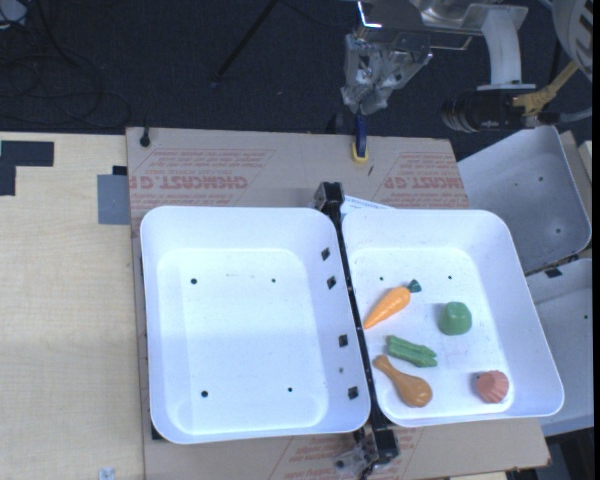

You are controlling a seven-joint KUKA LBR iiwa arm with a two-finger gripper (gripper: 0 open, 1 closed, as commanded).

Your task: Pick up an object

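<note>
Overhead, your gripper [365, 93] hangs beyond the bins' far edge; you cannot tell how it is set. Right bin [525, 268] holds five toy foods: an orange carrot [389, 306] with green top, a round green piece [455, 318], a green pod-like piece [411, 351], a tan drumstick [404, 381], a reddish-orange lump [491, 386]. Left bin [165, 298] sits alongside. Cardboard [230, 173] beneath bears red print, seen upside down, not clearly legible.

cam: one, fixed overhead | facing: down, slanted | covers: both bins [340, 268], moderately near
</note>
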